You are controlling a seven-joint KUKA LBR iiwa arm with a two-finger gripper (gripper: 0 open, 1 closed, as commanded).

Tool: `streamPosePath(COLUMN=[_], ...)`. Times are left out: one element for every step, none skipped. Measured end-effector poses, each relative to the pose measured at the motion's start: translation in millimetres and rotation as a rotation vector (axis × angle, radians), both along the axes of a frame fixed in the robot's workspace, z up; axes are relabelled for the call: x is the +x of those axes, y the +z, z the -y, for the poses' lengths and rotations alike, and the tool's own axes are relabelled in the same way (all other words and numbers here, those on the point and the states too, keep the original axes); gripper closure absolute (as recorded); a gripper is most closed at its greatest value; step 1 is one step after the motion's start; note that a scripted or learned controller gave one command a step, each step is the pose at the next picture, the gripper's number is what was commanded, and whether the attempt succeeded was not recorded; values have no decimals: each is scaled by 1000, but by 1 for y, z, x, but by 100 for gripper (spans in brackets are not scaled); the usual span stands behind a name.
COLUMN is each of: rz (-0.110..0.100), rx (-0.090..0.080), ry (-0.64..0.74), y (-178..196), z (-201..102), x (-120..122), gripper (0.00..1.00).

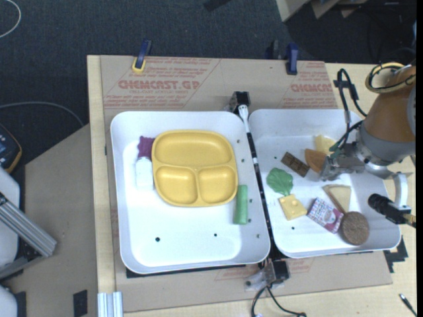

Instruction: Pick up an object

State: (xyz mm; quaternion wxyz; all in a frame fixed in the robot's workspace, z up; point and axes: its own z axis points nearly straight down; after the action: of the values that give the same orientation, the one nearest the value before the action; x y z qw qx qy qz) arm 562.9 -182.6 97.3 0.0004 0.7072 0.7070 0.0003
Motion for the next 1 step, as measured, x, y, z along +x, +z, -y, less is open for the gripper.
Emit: streamPosePath(rz=[7], rx=[-3], ry=[1], y=[64], z=[-2], x=[1], gripper=[100])
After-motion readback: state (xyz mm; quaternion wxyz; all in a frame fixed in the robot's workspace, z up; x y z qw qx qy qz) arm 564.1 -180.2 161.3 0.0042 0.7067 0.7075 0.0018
